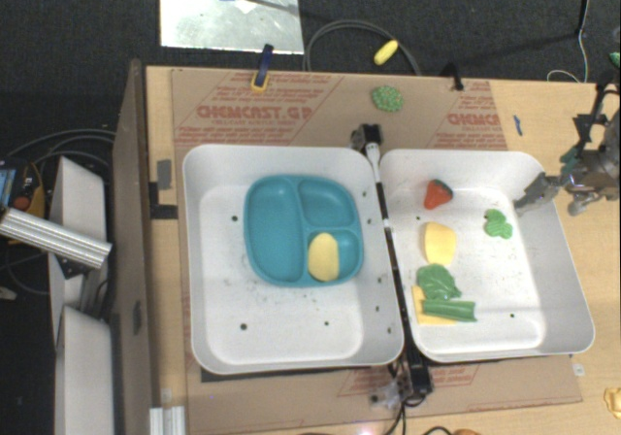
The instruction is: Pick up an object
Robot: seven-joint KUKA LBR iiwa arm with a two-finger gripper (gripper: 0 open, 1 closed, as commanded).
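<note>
At the far right edge of the view, part of the robot's arm reaches in from the right, at about mid-height in the picture. Most of the arm is cut off by the frame. What shows is grey metal hardware at the wrist end, with dark cabling or brackets above it. The hand [539, 192] points left and slightly downward, ending in a slim grey tip. The tip is small and blurred, so its state is unclear.
</note>
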